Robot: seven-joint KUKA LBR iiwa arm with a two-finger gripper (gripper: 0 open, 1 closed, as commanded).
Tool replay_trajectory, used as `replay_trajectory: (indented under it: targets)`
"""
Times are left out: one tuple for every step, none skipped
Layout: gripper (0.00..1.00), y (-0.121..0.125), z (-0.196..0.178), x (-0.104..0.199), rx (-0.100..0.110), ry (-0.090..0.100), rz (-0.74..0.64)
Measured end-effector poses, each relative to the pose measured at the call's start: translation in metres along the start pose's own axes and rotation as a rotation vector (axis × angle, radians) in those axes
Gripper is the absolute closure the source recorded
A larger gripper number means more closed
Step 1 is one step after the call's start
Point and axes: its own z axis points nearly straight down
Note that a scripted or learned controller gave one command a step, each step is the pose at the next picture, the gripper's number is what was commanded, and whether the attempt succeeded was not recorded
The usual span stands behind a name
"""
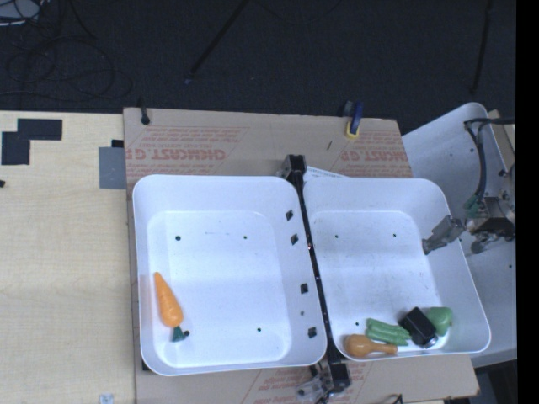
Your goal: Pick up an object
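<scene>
An orange carrot (167, 300) with a small green top lies at the front left of the left bin (210, 196). In the front right corner of the right bin (379, 196) a green pod (386, 331), an orange gourd-shaped piece (367, 346), a black block (418, 326) and a light green piece (440, 316) lie packed together. My gripper (461, 237) hovers over the right bin's right rim, well behind that cluster. Its two grey fingers (440, 236) are spread apart, open, with nothing between them.
A black divider (306, 268) with clips runs between the two bins. They rest on a cardboard sheet (253, 146) with a blue-and-yellow clamp (354, 120) at its back edge. A white base and cables (484, 154) stand at the right.
</scene>
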Motion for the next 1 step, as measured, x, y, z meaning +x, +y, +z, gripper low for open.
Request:
replay_trajectory:
  targets:
    - [0.00,-0.0262,-0.1396,-0.0345,-0.015,-0.007,0.002]
